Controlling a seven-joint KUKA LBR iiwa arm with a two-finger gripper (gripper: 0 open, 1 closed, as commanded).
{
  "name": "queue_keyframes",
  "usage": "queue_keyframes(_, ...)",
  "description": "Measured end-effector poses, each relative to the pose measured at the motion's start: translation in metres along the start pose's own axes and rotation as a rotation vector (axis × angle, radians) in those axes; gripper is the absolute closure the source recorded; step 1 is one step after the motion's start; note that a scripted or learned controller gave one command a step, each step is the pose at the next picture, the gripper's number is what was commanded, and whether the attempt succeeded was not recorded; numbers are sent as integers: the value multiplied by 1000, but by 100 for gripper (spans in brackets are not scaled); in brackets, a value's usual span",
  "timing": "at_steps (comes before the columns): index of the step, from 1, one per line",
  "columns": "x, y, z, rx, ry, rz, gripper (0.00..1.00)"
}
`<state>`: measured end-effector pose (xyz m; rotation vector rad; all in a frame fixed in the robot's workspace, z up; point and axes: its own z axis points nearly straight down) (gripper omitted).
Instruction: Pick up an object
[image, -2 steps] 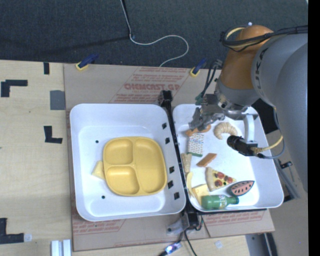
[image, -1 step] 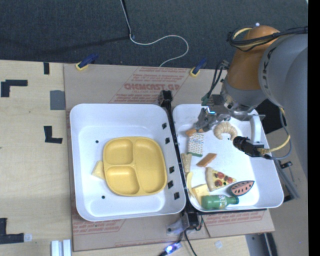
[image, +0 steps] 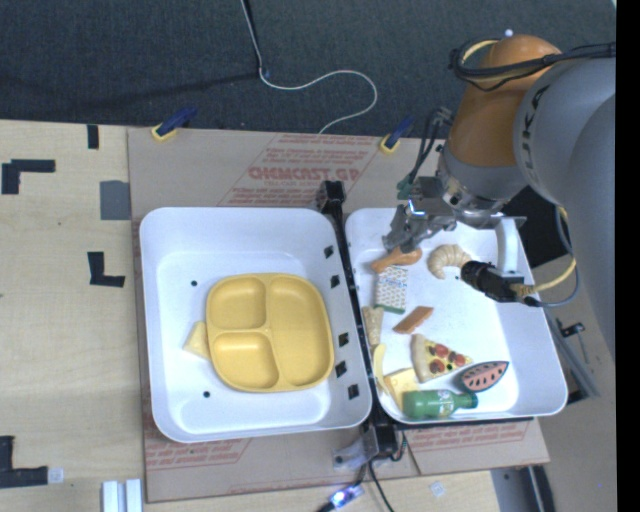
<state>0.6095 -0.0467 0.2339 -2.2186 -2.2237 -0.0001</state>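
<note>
Toy food pieces are crowded into the right bin (image: 540, 395), and the one nearest the gripper (image: 408, 236) is an orange, elongated carrot-like piece (image: 397, 259) lying at the bin's upper left, just beside the divider between the bins. The gripper is held directly above this piece, close to or touching it; whether it is released or clenched cannot be told from the camera view, and nothing can be confirmed as grasped. Several risks are judged likely. The orange piece is low and narrow, so it could be pushed aside or pressed against the bin wall instead of being captured. A croissant-shaped piece (image: 446, 260) lies just beside it to the right, and a pale rectangular cracker with a dotted face (image: 392, 290) lies just below, so a neighbour could be caught or displaced during closure. The materials appear to be smooth, rigid moulded plastic, from which slipping is to be expected. Further down are a second small orange stick (image: 413, 319), a triangular pizza slice (image: 437, 357), a watermelon wedge (image: 484, 376) with a rounded rind, and a green bottle (image: 438, 403) lying on its side, which could roll if disturbed. The left bin (image: 165, 240) holds a yellow compartment tray (image: 270, 333), glossy with rounded corners, well apart from the working area.
</note>
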Motion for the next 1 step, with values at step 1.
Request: queue_keyframes(1, -6, -11, 16, 2, -2, 2, 100)
